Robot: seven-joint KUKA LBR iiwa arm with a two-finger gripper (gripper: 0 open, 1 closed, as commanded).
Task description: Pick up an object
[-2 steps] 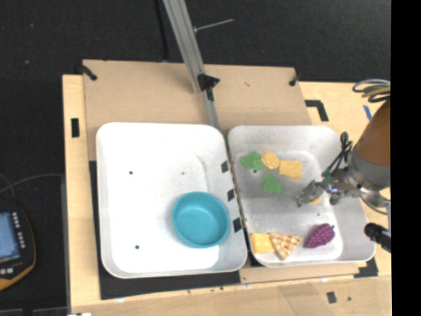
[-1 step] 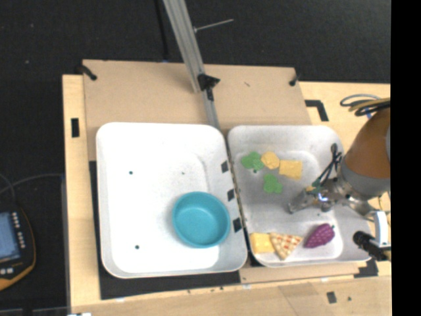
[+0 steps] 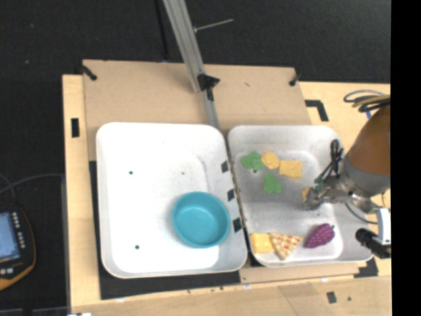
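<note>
I am holding my gripper [image 3: 314, 199] low near the right bin's [image 3: 289, 139] right edge; I cannot tell its grip state. Purple grapes [image 3: 320, 236] are lying beside it, long axis slanting toward the bin's front-left corner.

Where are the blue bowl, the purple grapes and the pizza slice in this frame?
blue bowl [image 3: 199, 218]: camera view, left bin, point on its inner floor.
purple grapes [image 3: 320, 235]: camera view, right bin, middle of the bunch.
pizza slice [image 3: 286, 244]: camera view, right bin, middle of the topping.

We see a bowl [image 3: 200, 218] in the left bin [image 3: 131, 143]. The right bin [image 3: 289, 134] beside it holds the small toy foods [image 3: 281, 166].
</note>
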